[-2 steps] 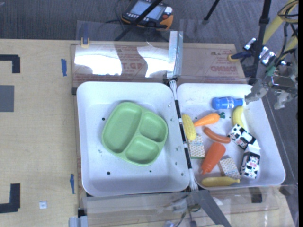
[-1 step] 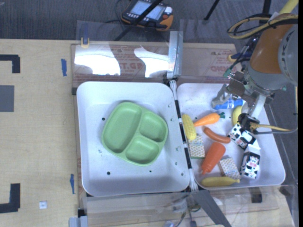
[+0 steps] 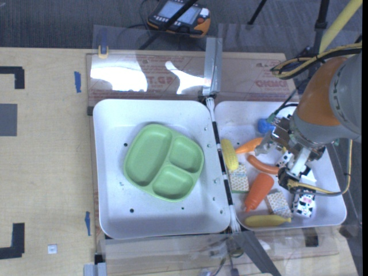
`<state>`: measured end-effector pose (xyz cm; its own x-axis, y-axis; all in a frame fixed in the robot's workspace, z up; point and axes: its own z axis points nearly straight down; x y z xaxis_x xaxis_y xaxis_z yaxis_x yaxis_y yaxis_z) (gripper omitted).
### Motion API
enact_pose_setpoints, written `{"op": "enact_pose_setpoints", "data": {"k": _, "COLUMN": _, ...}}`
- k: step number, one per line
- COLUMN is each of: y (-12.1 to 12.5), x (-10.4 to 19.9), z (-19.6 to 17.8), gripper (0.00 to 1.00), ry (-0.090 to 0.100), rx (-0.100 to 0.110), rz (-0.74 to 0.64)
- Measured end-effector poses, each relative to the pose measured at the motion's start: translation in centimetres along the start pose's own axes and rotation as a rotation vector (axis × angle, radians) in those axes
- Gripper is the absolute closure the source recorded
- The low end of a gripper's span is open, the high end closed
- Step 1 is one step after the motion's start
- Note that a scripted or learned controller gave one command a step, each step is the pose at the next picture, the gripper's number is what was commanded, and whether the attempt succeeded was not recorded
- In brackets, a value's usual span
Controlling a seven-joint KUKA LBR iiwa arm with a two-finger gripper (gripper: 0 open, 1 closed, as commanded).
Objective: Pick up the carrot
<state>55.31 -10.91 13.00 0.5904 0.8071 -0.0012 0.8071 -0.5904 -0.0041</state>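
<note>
Where it lies, carrot (image 3: 259, 191) slanting upper-right

Surface (image 3: 40, 171): pale wood-look board, matt, with a fine grain.
Left bin (image 3: 109, 154): white plastic, smooth, with a soft sheen.
Right bin (image 3: 330, 203): the same white plastic, scuffed in places.
Plate (image 3: 164, 161): light green plastic, smooth and satin.
Carrot (image 3: 259, 191): orange plastic, smooth, slightly glossy.
Divider bar (image 3: 213, 68): brushed grey metal.
Clear sheet (image 3: 144, 73): transparent plastic, glossy, throwing bright glare.
Arm (image 3: 339, 105): grey matt shell, orange band with a satin finish.
Floor (image 3: 57, 10): dark grey carpet, rough weave.
</note>
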Motion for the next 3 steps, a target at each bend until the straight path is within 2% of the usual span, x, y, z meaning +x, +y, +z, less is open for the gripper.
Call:
{"op": "enact_pose_setpoints", "data": {"k": 1, "y": 1.0, "x": -5.1, "z": 0.5, "gripper": 0.00, "ry": 0.001, "rx": 0.001, "rz": -0.068}}
{"op": "enact_pose_setpoints", "data": {"k": 2, "y": 0.6, "x": 0.9, "z": 4.3, "gripper": 0.00, "ry": 0.004, "rx": -0.007, "rz": 0.210}}
{"op": "enact_pose_setpoints", "data": {"k": 3, "y": 2.2, "x": 4.5, "z": -5.4, "gripper": 0.00, "ry": 0.000, "rx": -0.002, "rz": 0.351}}
